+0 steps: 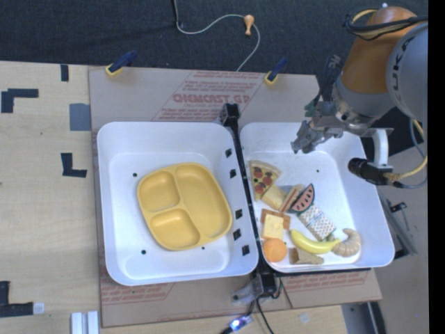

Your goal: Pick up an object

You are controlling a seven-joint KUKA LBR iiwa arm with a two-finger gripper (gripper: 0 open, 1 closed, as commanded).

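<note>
The right bin holds a cluster of toy foods: a pizza slice, a watermelon wedge, a banana, an orange, a cheese block, a patterned white packet and a shrimp. My gripper hangs over the bin's far part, up and to the right of the pizza slice and apart from all the foods. Nothing shows between its dark fingers.
The left bin holds a yellow divided plate. A black divider with clips runs between the bins. The grey arm with its orange band enters from the upper right. Blue clamps pin the cardboard base.
</note>
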